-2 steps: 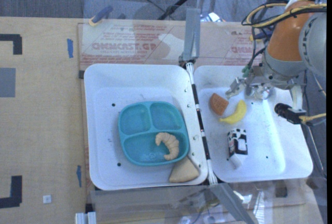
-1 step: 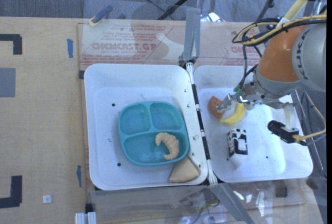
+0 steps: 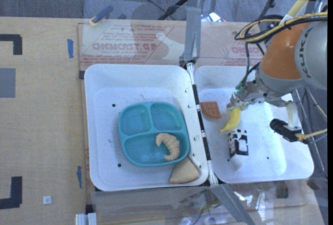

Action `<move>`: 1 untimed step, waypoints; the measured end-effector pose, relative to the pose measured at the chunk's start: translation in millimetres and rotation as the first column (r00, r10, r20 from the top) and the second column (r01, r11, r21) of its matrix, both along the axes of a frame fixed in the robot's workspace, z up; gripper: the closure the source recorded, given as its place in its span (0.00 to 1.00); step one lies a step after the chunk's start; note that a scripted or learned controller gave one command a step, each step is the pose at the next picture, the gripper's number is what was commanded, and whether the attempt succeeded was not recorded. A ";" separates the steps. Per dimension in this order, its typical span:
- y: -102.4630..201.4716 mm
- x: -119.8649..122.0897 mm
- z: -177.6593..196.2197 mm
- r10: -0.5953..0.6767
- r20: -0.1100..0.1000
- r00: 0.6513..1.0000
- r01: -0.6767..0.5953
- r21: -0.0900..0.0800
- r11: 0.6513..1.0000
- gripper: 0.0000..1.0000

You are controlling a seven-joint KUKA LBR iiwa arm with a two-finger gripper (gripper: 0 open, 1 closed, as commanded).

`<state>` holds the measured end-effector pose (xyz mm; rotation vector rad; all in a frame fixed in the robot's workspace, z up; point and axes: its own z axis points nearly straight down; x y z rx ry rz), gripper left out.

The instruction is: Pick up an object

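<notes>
Gripper [image 3: 240, 101] low over the right bin [image 3: 276, 164], near its back left part, arm reaching in from the right. Banana [image 3: 230, 120] hanging directly under the fingertips, top end apparently pinched between closed-in fingers, lower end drooping toward the bin floor; probably mid-lift, though contact with the floor impossible to rule out. Just left of it, a waffle-like orange piece [image 3: 211, 110] lying flat. In front, a black-and-white tube [image 3: 238, 146] lying lengthwise. Left bin [image 3: 104, 88] holding a teal divided plate [image 3: 136, 121] with a croissant [image 3: 169, 146] in its front compartment; a tan wedge [image 3: 183, 173] against the front right corner.
</notes>
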<state>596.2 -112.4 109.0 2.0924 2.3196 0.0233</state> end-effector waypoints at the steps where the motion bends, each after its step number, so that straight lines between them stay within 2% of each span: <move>1: 51.6 51.7 76.7 -0.054 -0.021 0.998 0.054 0.000 0.999 1.00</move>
